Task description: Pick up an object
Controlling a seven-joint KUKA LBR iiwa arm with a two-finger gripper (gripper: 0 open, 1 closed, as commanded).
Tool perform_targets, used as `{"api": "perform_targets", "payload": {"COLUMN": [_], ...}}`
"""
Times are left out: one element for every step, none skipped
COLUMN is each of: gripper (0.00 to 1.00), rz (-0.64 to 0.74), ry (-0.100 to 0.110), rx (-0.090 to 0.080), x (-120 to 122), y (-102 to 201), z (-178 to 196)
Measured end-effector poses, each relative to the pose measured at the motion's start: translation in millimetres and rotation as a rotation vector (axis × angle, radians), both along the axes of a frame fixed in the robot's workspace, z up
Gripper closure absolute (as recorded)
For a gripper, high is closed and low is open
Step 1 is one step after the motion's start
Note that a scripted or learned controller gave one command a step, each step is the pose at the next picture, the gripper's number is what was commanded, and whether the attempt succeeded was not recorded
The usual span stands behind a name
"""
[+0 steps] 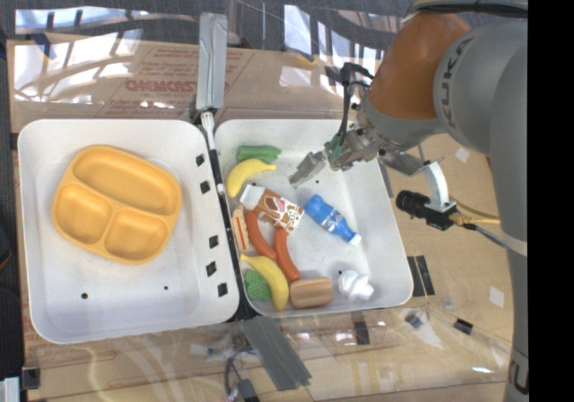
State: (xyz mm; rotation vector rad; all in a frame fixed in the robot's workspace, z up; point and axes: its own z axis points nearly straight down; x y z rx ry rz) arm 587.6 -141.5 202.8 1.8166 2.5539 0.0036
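Note:
My gripper hangs over the upper middle of the right bin, above the white floor, with nothing seen between its fingers. Just below it lies a blue bottle with a white cap. To its left are a yellow banana, a green toy and a small printed carton. Orange-red sausages lie lower down, then a second banana, a green piece, a brown bun and a white object.
The left bin bears a yellow three-compartment tray. A grey divider rail runs between the bins. Cardboard lies behind the bins.

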Motion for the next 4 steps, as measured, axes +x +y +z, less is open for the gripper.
{"api": "perform_targets", "payload": {"gripper": [0.0, 0.0, 0.0, 0.0], "rz": [-0.143, -0.257, 0.009, 0.227], "ry": [-0.009, -0.021, -0.03, -0.027], "rx": [0.006, -0.003, -0.002, -0.005], "x": [-20, -18, -44, -43], "y": [-40, -16, -44, -64], "z": [-91, -94, -94, -94]}}
